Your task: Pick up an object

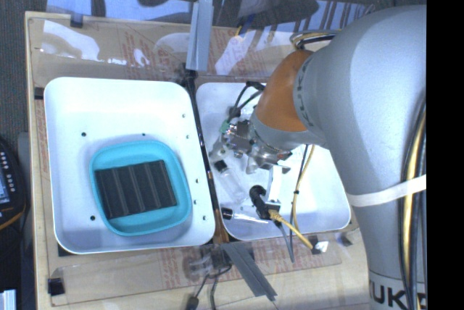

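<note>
The left white bin (65,95) holds a teal plastic tray (141,151), set toward its near side, with a dark ribbed insert (138,189) lying flat inside it. Across the shared rim, in the right white bin (322,203), the gripper (232,136) hangs low over the bin's left half; whether it is spread or closed cannot be told, and nothing is visibly held in it. Just below it, a small pale item (217,166), too small to identify, lies on the bin floor. A thin pen-like object (243,216) with a dark end lies near the front wall. The grey arm (370,98), with its orange band (281,102), covers the bin's right side.
</note>
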You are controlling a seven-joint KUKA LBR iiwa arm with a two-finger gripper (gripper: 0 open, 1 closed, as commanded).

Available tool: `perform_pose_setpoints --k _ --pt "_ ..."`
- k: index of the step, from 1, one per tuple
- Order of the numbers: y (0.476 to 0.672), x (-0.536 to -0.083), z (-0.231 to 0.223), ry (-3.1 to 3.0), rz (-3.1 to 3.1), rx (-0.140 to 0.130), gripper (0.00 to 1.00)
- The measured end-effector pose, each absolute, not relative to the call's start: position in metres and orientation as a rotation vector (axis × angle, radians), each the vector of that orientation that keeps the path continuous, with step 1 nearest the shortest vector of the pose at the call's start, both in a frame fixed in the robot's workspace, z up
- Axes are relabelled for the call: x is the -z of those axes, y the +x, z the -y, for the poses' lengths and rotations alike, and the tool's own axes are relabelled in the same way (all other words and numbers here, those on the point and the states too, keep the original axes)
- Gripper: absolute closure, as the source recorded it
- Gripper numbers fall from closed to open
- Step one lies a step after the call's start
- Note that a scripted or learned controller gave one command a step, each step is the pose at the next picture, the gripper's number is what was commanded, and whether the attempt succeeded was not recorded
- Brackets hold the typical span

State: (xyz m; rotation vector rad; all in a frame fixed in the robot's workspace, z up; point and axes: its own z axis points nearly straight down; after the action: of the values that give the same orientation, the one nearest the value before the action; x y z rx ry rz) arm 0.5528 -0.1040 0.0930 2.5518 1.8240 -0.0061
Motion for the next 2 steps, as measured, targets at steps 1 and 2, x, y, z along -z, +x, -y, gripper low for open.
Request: perform_pose_setpoints --k 1,2 --pt "0.553 -0.102 0.102 2.551 -1.834 0.007 1.0" --pt "0.569 -0.09 0.097 2.874 -1.279 0.006 1.0"
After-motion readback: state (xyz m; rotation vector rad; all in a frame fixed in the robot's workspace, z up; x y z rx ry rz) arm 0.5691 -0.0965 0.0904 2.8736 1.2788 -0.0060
